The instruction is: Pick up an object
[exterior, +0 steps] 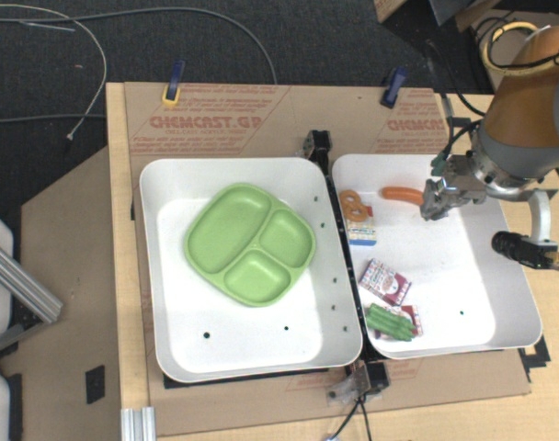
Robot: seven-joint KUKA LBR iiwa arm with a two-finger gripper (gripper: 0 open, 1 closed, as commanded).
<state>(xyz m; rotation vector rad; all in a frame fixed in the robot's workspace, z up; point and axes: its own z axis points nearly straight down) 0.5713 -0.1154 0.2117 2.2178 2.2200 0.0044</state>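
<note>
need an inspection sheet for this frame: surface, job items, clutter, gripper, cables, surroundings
surface: cardboard-covered bench with two white bins, left bin and right bin, side by side.
job's things: in the right bin, carrot, pretzel packet, pink packet, green item; in the left bin, green tray, three compartments.
clutter: nothing seen.
grippers: gripper low over the right bin's far side, just right of the carrot; finger state unclear.
cables: white cable on the floor beyond the bench; dark cables by the arm.
surroundings: dark carpet, blue clamps on the far edge.
</note>
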